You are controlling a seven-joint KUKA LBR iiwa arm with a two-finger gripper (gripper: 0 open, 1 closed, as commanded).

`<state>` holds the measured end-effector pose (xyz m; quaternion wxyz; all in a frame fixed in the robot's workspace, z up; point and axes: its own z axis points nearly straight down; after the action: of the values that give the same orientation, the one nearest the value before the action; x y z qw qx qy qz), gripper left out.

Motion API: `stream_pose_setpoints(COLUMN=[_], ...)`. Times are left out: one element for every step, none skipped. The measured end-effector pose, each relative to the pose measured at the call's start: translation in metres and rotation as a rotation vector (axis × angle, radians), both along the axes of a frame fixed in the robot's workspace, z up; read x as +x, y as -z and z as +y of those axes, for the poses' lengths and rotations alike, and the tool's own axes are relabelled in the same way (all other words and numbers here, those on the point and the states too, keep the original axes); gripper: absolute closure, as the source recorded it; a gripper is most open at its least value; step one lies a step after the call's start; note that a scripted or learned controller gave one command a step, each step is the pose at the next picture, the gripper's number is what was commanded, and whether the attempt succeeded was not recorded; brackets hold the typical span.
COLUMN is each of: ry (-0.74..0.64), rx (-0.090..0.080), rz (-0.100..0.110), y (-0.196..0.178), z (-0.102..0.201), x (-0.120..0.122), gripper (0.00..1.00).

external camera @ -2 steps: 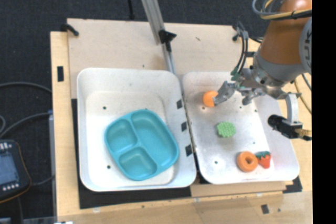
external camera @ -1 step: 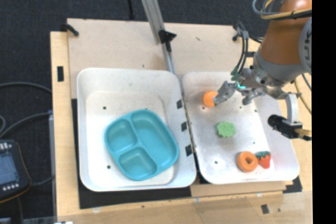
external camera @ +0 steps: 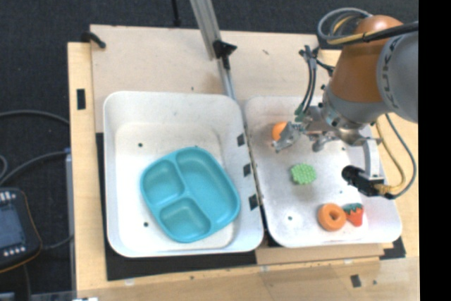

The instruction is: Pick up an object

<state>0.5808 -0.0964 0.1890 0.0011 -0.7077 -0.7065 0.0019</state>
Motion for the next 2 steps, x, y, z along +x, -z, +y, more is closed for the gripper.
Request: stream_pose_setpoints(ry=[-0.001,-0.001], rx=[0.000,0.000], rz=[0.001,-0.002], y=[0.056,0.090], z=[-0.011,-0.012], x=[-0.005,-0.005], gripper=[0.00,0.00])
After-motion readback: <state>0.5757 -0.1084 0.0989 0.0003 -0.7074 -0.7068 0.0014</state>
